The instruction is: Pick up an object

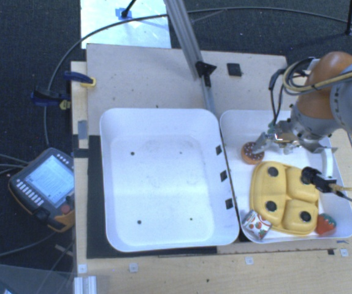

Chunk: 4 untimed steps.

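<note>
I see the end effector (263, 143) low in the right white bin (237, 124), its fingers apart, nothing between them. A small round brown chocolate-frosted doughnut (250, 153) lies just beside them, next to a yellow plastic four-hollow tray (284, 196) on the worktop (145, 72).

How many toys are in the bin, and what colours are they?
Yellow: 1, the big yellow block
Brown: 1, the round donut
Red: 1, the strawberry
White with spots: 1, the small patterned toy
Total: 4, all in the right bin.
</note>
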### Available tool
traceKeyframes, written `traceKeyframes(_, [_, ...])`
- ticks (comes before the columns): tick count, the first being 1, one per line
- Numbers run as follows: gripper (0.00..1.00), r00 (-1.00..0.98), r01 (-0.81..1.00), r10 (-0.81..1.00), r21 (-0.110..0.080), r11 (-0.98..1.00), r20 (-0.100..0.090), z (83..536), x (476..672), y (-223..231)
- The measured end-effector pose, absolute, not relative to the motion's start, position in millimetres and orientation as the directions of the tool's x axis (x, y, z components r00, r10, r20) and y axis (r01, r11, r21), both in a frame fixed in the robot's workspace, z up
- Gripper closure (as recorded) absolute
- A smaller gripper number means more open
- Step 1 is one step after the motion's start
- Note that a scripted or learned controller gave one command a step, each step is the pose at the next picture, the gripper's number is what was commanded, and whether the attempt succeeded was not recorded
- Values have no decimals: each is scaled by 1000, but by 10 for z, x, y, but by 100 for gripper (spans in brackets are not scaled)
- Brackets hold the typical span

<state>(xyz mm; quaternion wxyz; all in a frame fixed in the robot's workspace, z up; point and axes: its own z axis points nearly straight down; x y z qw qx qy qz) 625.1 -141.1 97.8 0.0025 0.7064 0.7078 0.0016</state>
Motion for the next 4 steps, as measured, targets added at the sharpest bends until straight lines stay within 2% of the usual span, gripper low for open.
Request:
traceKeyframes(1, [100,-2,1000,1000,12,2,0,1075,6268,-1396])
traceKeyframes(2, [100,-5,1000,1000,7,5,-1,1724,6286,-1395])
traceKeyframes(3, [100,-5,1000,1000,6,5,-1,2173,6300,-1394])
traceKeyframes(4, [100,-10,1000,1000,1,10,2,2132,6230,-774])
